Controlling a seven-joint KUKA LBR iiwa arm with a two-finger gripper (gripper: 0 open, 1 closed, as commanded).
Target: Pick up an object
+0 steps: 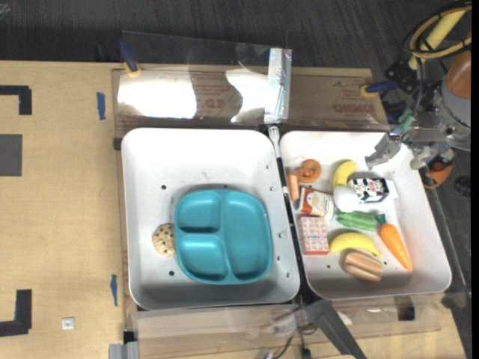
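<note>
Two white bins side by side: left bin (142, 163) with a teal divided tray (222, 234) and a cookie (164, 239) just beside it; right bin (438, 264) crowded with toy food, likely heaped there as picking stock. Among it a carrot (394, 244), a hot dog bun (362, 265), a black-and-white carton (370, 188). Gripper (383, 151) poised at the right bin's upper right, above the carton, nothing between its fingers; how far open, impossible to tell. Nothing lifted yet.

my arm (456, 88): grey, rounded | orange band above my wrist | yellow and black cables (438, 32) looped over it | my gripper (389, 149): grey metal, angular | small blue bits by the cables
</note>
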